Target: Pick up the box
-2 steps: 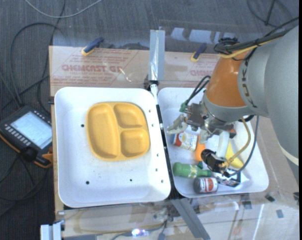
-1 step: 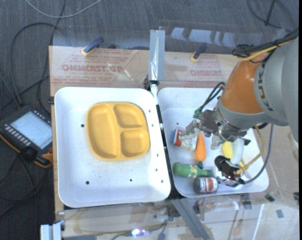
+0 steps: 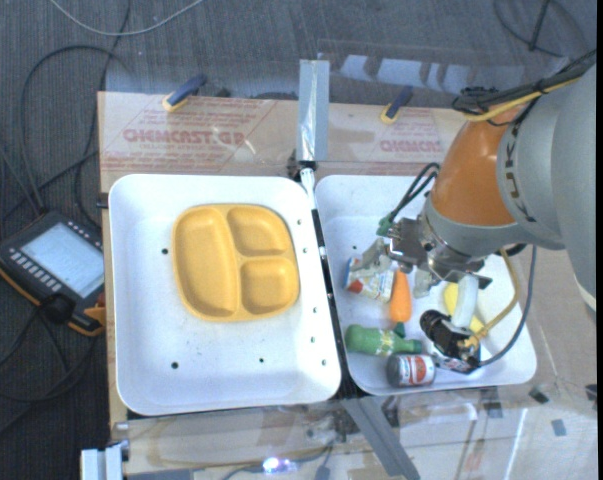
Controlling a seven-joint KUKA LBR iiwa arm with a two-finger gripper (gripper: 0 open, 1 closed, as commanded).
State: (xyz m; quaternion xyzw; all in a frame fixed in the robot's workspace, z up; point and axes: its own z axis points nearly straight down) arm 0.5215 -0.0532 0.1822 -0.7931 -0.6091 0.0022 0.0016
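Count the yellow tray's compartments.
3, all in the yellow tray in the left bin: a long compartment on its left, a smaller one upper right, another lower right. None looks hidden.

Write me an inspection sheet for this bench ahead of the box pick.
Surface: two white bins side by side, left bin and right bin, on a printed cardboard sheet.
Job's things: box, most likely the crumpled white-and-red pack in the right bin, left of the carrot.
Clutter: yellow tray in the left bin; carrot, green bottle and can in the right bin.
Grippers: gripper low over the right bin, close to the box and carrot; whether it holds anything cannot be told.
Cables: black cables loose on the floor behind the bench.
Surroundings: pendant on the carpet left of the bench; clamps on the sheet's far edge.
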